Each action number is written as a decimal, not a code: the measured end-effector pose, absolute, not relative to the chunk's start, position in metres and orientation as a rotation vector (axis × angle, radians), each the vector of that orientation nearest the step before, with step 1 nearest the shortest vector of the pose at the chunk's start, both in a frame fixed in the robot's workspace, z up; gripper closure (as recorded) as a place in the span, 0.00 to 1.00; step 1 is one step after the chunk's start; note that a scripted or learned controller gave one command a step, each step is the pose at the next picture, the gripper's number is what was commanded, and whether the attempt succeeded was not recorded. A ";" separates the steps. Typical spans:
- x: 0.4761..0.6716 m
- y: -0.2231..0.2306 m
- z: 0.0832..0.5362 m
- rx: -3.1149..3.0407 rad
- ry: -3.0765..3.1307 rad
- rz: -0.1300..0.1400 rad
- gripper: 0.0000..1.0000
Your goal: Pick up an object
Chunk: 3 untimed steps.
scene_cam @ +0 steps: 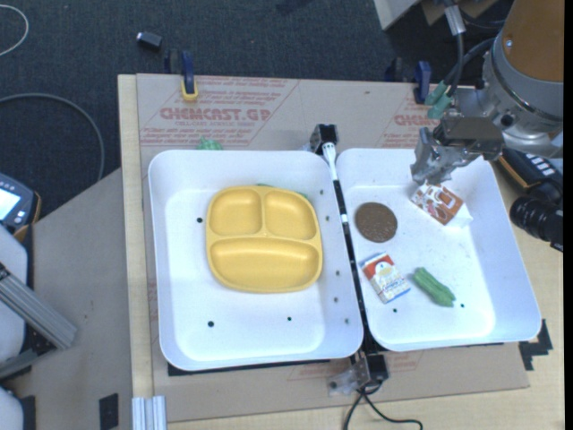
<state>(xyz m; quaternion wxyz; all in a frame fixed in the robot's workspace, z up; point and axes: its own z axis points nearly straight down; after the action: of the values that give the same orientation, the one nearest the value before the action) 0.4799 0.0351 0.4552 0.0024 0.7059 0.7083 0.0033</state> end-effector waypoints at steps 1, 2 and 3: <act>0.481 -0.014 0.360 2.232 2.219 -0.013 1.00; 0.480 0.020 0.412 2.214 2.223 0.009 1.00; 0.480 0.060 0.434 2.214 2.225 0.008 1.00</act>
<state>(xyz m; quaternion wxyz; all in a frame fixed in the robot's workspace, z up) 0.4797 0.0599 0.4337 0.0015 0.7054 0.7088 0.0024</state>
